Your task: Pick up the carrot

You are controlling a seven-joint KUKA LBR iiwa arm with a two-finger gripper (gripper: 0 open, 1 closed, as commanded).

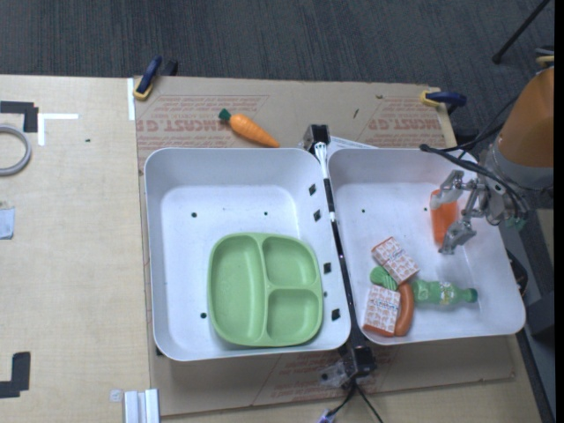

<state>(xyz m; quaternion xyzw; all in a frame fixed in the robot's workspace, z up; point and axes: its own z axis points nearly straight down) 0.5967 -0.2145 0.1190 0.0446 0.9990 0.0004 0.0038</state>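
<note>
Gripper point(460, 211) grasping an orange carrot point(443, 218) above the right bin point(493, 320), lifted clear of the packets; another carrot point(249, 129) lies on the worktop point(70, 263).

Robotics lab or test cell, not home. Pale plywood bench point(70, 263) on dark grey carpet floor point(264, 20). Brown printed cardboard sheet point(291, 113) fixed to bench with blue spring clamps point(147, 77). Two shallow white plastic bins point(167, 254) joined side by side by black clips point(317, 136). Black tape markers point(18, 115) on benchtop. Grey robot arm with orange band point(529, 130), loose black cables point(458, 152) trailing. Toy plastic food as test props point(392, 293).
</note>
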